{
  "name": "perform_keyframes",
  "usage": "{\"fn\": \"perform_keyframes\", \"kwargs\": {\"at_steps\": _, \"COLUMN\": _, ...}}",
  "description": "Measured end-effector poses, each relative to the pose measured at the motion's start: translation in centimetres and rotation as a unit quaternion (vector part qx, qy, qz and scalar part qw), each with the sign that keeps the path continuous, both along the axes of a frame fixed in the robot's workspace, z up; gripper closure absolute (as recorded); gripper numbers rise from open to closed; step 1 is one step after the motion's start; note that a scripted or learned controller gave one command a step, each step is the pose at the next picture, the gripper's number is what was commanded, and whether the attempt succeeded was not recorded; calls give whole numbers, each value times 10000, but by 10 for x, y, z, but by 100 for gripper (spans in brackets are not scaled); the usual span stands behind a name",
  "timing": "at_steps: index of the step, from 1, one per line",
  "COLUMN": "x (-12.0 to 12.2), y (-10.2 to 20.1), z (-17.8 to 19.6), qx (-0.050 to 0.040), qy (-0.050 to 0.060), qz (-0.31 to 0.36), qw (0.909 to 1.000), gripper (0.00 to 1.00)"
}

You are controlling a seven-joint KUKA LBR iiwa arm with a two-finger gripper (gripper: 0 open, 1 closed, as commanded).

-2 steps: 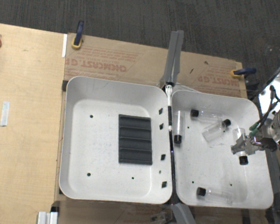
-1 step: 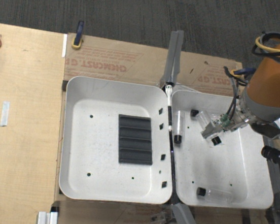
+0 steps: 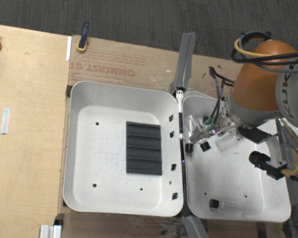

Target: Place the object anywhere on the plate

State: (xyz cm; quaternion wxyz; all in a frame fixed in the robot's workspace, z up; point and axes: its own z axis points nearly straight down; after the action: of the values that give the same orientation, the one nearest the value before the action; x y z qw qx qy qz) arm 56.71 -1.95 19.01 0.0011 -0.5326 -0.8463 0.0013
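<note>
we are reaching our two-finger gripper [image 3: 208, 135] into the right white bin [image 3: 267, 213]; jaw state unclear, we cannot tell. the dark ribbed rectangular plate [image 3: 144, 149] is lying well left, awaiting a confirmed grasp first.

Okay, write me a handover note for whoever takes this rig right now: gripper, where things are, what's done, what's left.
Gripper: low over the far-left corner of the right bin, close to the wall shared with the left bin. I can't make out whether it holds anything.
Plate: the dark ribbed slab lying flat in the middle of the left bin.
Object: probably the small dark piece on the right bin's floor near its front edge, well apart from the gripper.
Done: nothing placed yet.
Left: grasp the piece, carry it over the shared wall and set it on the plate.
</note>
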Motion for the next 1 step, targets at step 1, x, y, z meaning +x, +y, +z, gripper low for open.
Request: {"fn": "perform_keyframes", "kwargs": {"at_steps": 1, "x": -13, "y": 53, "z": 0, "qx": 1, "qy": 3, "qz": 468, "qw": 9989, "gripper": 100}}
